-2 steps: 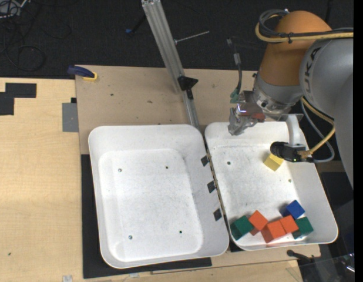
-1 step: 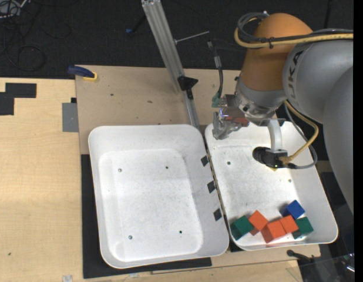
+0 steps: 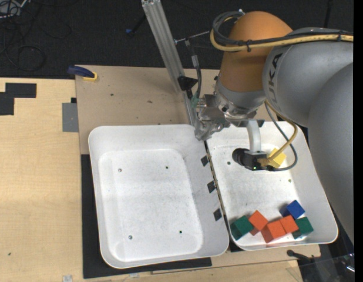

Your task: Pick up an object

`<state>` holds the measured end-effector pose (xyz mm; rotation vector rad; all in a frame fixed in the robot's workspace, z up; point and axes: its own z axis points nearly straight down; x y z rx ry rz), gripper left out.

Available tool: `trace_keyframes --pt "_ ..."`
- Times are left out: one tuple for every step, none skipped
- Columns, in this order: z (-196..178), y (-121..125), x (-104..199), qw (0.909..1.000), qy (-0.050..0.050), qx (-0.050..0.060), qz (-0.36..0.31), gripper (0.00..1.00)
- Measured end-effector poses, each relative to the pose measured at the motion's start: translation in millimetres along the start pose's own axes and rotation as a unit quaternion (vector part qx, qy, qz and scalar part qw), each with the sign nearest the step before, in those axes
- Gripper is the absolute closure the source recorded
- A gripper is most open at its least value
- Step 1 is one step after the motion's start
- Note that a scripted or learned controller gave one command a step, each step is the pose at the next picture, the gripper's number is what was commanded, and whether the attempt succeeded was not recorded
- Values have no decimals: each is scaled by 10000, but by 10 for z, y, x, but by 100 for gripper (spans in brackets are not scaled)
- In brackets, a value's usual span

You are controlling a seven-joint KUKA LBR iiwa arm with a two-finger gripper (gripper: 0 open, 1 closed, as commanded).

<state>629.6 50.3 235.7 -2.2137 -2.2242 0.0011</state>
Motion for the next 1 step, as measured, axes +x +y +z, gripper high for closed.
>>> trace_keyframes --pt "-25 60 453 10000 -2 -8 2 100"
